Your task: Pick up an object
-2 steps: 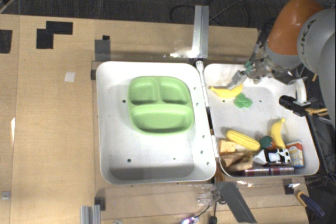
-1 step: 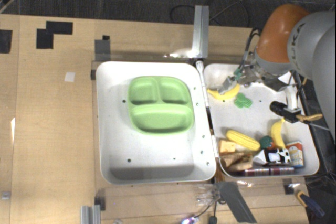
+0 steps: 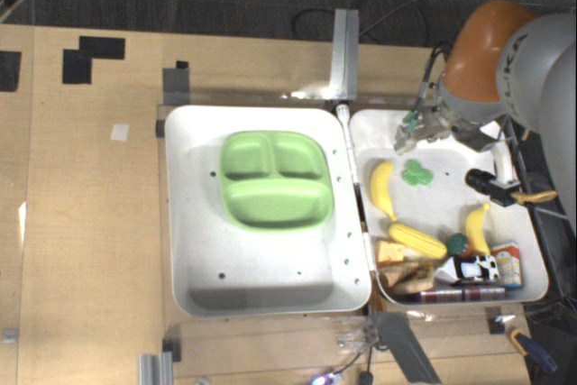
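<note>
While the grey arm with its orange band reaches in from the right, its 2-finger gripper [image 3: 411, 132] hangs over the far end of the right white bin [image 3: 538, 270]; whether its jaws are open or closed cannot be told. Just below lies a small green leafy toy [image 3: 416, 174], beside a yellow plastic banana [image 3: 383, 188]. A green divided plastic plate [image 3: 274, 178] sits in the left white bin [image 3: 189, 221].

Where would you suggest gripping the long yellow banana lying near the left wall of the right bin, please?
Grip the long yellow banana across its narrow width at mid-length, coming straight down. It lies flat and nearly lengthwise along the right white bin, with bare floor on its right. Its left side looks close to the wall, so that finger may have little room.
</note>
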